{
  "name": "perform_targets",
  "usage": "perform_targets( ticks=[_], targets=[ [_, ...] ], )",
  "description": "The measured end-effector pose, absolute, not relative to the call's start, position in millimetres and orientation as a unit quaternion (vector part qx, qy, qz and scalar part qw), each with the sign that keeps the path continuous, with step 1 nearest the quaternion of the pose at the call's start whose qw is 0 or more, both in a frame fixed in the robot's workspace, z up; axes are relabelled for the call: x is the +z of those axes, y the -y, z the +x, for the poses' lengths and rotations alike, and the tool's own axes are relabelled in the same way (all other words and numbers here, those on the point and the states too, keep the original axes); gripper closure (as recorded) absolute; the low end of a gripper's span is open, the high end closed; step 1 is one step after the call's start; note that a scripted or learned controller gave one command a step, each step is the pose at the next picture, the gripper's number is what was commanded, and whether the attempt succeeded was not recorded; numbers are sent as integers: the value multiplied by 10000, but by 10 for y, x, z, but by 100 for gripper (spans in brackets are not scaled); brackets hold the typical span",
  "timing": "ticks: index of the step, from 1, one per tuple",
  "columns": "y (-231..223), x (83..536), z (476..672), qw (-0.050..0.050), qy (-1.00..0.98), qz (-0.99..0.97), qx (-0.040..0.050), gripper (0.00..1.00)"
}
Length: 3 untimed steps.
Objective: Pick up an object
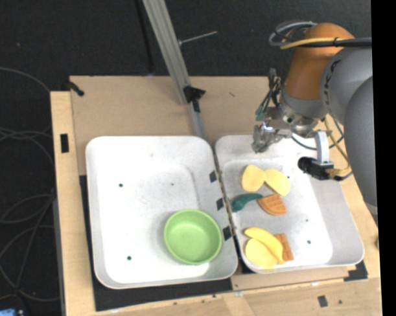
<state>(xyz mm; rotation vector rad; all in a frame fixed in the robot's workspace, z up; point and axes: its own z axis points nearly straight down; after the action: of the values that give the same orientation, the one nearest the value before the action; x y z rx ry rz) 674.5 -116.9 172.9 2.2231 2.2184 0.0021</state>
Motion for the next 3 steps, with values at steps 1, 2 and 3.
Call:
perform_targets(
  ticks=[1,2,3],
  targets=[
    [1160,2380,6754,29,-7080,7062,26,100],
    [1170,2930,6768,31,-7083,7059,26,100],
    [660,2959,6508,-3,-7096,7046,7,100]
  ],
)
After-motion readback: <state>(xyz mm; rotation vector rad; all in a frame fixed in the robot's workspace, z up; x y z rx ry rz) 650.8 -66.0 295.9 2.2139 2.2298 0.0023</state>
